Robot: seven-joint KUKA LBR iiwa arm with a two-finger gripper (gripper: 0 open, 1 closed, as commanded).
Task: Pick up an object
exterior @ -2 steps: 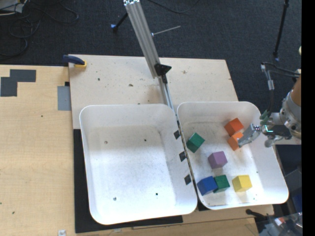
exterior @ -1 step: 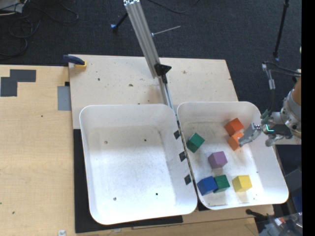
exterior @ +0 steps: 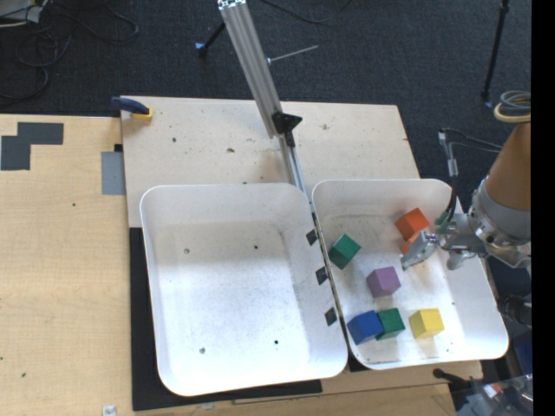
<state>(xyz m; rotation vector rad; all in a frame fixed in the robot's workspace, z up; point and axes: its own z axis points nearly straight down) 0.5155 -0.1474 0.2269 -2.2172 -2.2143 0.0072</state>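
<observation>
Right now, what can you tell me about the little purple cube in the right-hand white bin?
The purple cube is a small, matte, solid-looking block, lilac on top and darker on its sides. It sits flat on the floor of the right white bin, slightly turned, near the middle. Nothing touches it: the green cube lies up-left, the gripper up-right.

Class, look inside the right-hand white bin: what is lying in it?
The right bin holds an orange cube, two green cubes, a purple cube, a blue cube and a yellow cube. The gripper covers the floor beneath it.
</observation>
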